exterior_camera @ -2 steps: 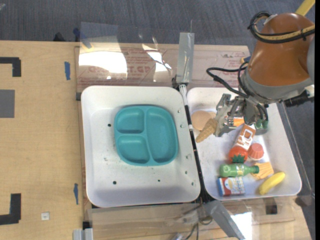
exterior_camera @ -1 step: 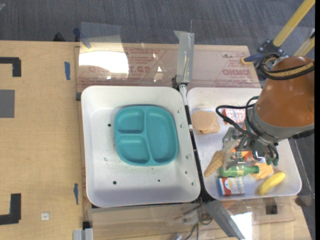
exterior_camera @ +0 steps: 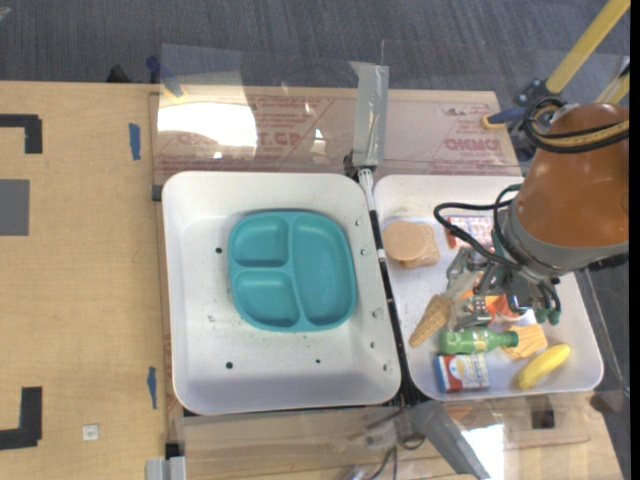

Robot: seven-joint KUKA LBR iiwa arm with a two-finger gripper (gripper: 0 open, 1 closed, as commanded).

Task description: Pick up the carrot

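A grey KUKA arm with an orange band [exterior_camera: 580,183] reaches in from the right over the right-hand white bin [exterior_camera: 590,368], its gripper [exterior_camera: 490,286] hanging low among a crowd of toy groceries; whether the fingers stand apart or together cannot be told from here, since the wrist and cables cover them. The carrot [exterior_camera: 512,310] appears as a small orange sliver directly under the gripper, mostly hidden by it, lying just above a green bottle [exterior_camera: 480,342] that rests on its side; whether the gripper touches the carrot cannot be told. A tan ice-cream cone [exterior_camera: 432,318] lies tilted to the left of the gripper, near the bin's left wall; a round brown bun [exterior_camera: 411,243] sits toward the bin's far left corner; a yellow banana [exterior_camera: 543,365] lies at the near right, just beside an orange-yellow block [exterior_camera: 530,341]; a small white carton with red and blue print [exterior_camera: 462,372] rests against the near wall below the bottle; a red-and-white packet [exterior_camera: 472,230] peeks out behind the wrist. In the left-hand white bin [exterior_camera: 190,368], a teal divided plate [exterior_camera: 294,270] with three compartments sits near the middle, well apart from the arm.
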